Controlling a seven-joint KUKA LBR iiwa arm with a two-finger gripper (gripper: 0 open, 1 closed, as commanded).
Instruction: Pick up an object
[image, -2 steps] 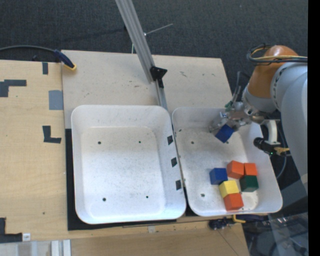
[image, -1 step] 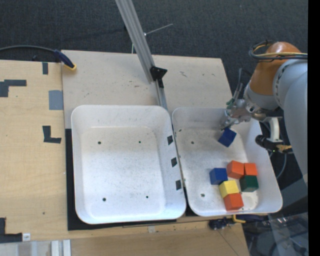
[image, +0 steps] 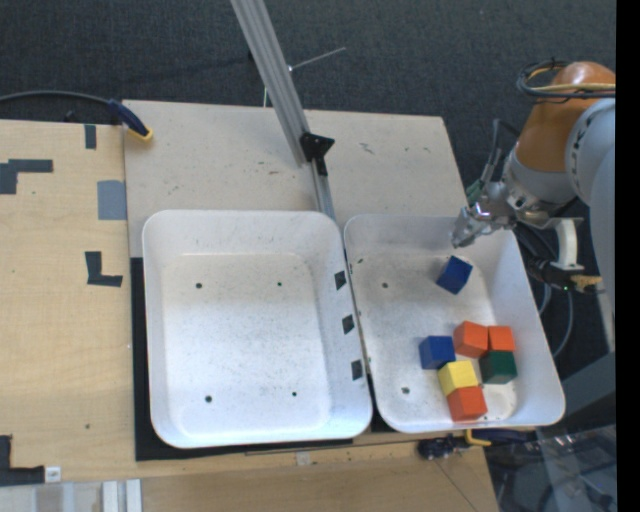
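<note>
My gripper (image: 467, 233) hangs over the far right part of the right bin (image: 392, 250), just above and to the right of a tilted blue cube (image: 454, 274). Nothing shows between it and the cube; the two look apart. Near the bin's front right lies a cluster of blocks: a second blue cube (image: 435, 351), an orange cube (image: 470, 339), another orange block (image: 500, 338), a dark green cube (image: 498, 367), a yellow cube (image: 458, 376) and a red-orange cube (image: 466, 403).
The left bin (image: 160, 300) sits beside the right one, joined by black clips along the shared rim. A slanted metal rail (image: 280, 80) crosses the bench behind the bins. Cables hang at the arm on the right.
</note>
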